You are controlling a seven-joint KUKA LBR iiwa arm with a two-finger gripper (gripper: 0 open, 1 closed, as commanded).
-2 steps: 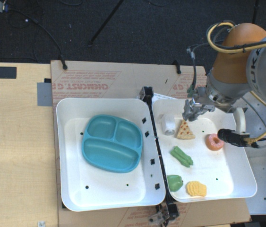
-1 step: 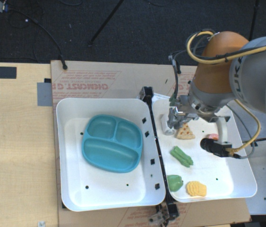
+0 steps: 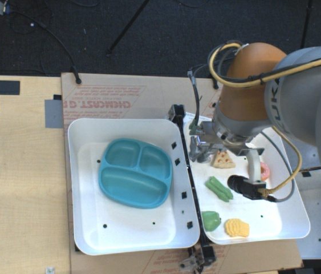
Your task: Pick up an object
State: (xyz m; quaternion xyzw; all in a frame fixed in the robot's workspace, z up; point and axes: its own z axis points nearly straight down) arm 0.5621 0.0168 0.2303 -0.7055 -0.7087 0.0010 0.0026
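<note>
My gripper point(image 3: 200, 149) hangs low over the upper left part of the right bin point(image 3: 300, 224), close to the divider between the two bins. Just right of it lies a tan pizza-slice toy point(image 3: 224, 160), partly under the wrist. Below lies a long green pod point(image 3: 219, 188). Near the bin's front edge sit a rounded green piece point(image 3: 210, 220) and a yellow corn piece point(image 3: 236, 228). A pink and red piece point(image 3: 264, 172) peeks out at the right, behind the arm. I see nothing between the fingers.
The left bin point(image 3: 83, 210) holds a blue divided plate point(image 3: 134, 173). The arm's grey and orange body point(image 3: 257, 90) covers the back of the right bin. Cardboard point(image 3: 114, 99) lies under both bins.
</note>
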